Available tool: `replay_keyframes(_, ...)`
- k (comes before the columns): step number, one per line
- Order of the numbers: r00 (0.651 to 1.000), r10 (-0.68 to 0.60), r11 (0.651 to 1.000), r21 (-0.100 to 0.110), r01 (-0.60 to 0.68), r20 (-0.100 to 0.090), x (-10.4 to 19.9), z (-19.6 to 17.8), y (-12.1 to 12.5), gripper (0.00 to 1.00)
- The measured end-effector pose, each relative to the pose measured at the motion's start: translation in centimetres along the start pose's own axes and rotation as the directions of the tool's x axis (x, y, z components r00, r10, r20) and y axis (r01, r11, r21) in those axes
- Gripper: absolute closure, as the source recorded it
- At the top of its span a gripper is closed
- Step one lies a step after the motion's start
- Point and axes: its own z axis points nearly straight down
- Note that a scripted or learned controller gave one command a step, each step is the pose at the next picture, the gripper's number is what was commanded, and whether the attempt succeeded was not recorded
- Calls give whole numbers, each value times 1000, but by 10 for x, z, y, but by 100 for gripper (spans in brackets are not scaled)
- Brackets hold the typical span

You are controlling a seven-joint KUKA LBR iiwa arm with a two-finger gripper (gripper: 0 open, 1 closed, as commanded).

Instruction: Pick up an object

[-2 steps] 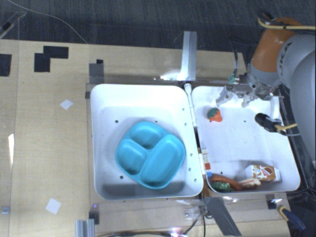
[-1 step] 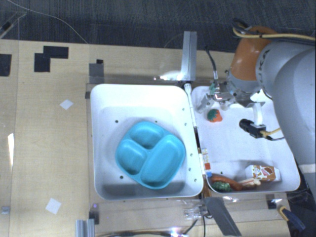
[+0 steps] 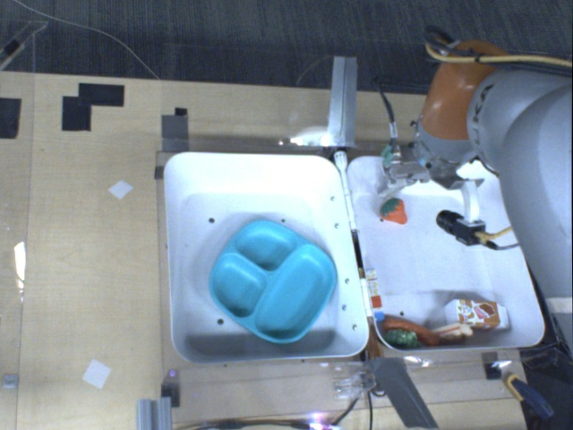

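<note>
The pincer [image 3: 394,191] hangs over the right bin [image 3: 501,280], apparently holding a small orange-and-green toy [image 3: 392,210]; a blue divided plate [image 3: 273,280] fills the left bin [image 3: 192,240].

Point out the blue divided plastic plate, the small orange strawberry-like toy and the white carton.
Blue divided plastic plate [image 3: 273,280]: camera view, on its central ridge.
Small orange strawberry-like toy [image 3: 393,210]: camera view, on its orange body.
White carton [image 3: 475,313]: camera view, on its printed side.

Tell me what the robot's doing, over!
Gripper low in the right bin, just above the small orange-and-green toy. Toy lying on the bin floor, not lifted. Nothing crowding it; carton far off.
</note>
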Motion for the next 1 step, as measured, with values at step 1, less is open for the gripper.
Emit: replay_keyframes(1, 1000, 0, 1000, 0, 0, 0, 0, 0, 0, 0)
